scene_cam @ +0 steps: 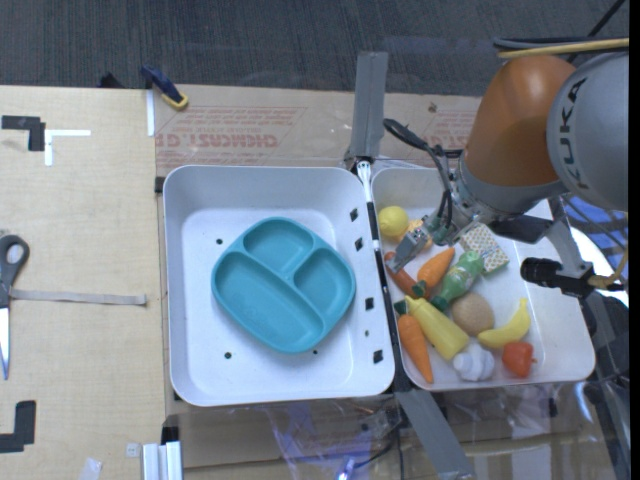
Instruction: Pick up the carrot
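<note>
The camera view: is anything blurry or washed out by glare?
Camera view: the blue plate and left bin look sharp and evenly lit; the arm close to the lens is soft; the right bin glares bright white at its far right.

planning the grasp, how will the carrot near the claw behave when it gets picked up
The carrot looks like a rigid toy, so it probably won't bend. Its tapered, rounded shape could slip or roll between fingers. It lies tilted against the green vegetable by the claw, so lifting it may nudge neighbours.
</note>
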